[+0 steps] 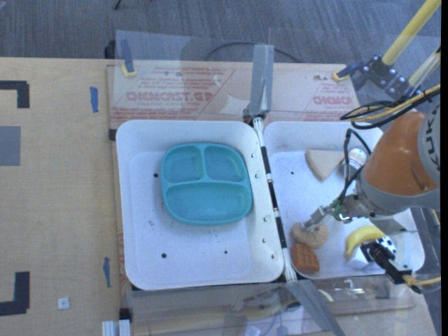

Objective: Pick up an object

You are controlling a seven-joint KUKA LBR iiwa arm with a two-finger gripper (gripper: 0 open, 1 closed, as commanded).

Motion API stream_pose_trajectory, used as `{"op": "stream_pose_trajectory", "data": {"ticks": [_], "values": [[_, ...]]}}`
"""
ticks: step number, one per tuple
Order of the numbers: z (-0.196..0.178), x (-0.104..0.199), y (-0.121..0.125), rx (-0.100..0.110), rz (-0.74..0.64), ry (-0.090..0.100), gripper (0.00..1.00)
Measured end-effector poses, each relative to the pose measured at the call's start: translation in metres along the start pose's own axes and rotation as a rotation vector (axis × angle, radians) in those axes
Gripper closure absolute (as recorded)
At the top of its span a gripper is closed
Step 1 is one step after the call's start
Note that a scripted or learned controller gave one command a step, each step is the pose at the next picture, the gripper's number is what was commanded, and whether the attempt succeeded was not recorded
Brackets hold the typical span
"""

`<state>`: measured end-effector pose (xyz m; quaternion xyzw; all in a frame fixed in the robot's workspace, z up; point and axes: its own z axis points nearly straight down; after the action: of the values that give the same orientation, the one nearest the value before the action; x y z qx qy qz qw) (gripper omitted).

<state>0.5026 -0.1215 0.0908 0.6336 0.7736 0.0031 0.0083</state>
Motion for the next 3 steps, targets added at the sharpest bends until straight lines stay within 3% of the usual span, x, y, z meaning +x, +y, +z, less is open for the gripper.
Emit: {"op": "stream_pose_trajectory", "data": {"ticks": [1, 2, 3], "values": [[0.001, -0.015, 0.048, 0.002, -0.055, 0.001, 0.00], [0.003, -0.086, 0.104, 0.038, -0.058, 0.035, 0.00], [0.003, -0.107, 0.125, 0.116, -0.132, 0.070, 0.00]]}}
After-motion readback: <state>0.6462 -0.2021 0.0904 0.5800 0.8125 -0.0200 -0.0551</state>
